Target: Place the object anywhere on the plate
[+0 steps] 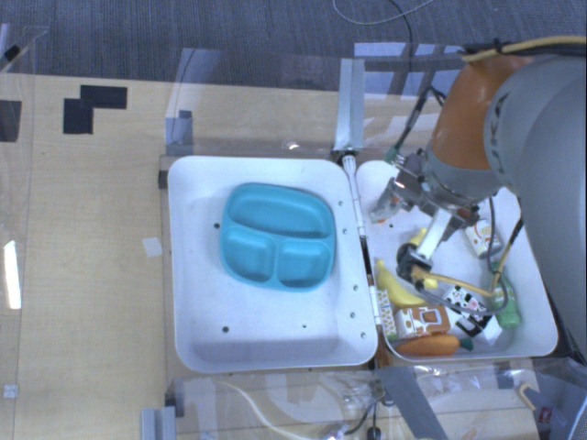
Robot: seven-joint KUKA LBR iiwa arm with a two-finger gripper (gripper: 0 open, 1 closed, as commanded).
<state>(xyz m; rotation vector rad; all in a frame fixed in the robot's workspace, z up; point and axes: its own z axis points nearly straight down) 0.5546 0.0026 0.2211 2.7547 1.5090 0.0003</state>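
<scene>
The left bin (197, 246) held a blue divided plate (275, 236), nothing on it. Across the shared wall, in the right bin (543, 330), the gripper (385, 202) hung low near the far left corner; whether it had hold of anything could not be told. The candidate objects lay nearer the camera than the gripper, crowded along the bin's near edge: a banana (396, 287), a brown carton (420, 320) and an orange piece (426, 344). Judging by this, the pick was not yet made, and the plate lay well apart toward the view's left.
</scene>
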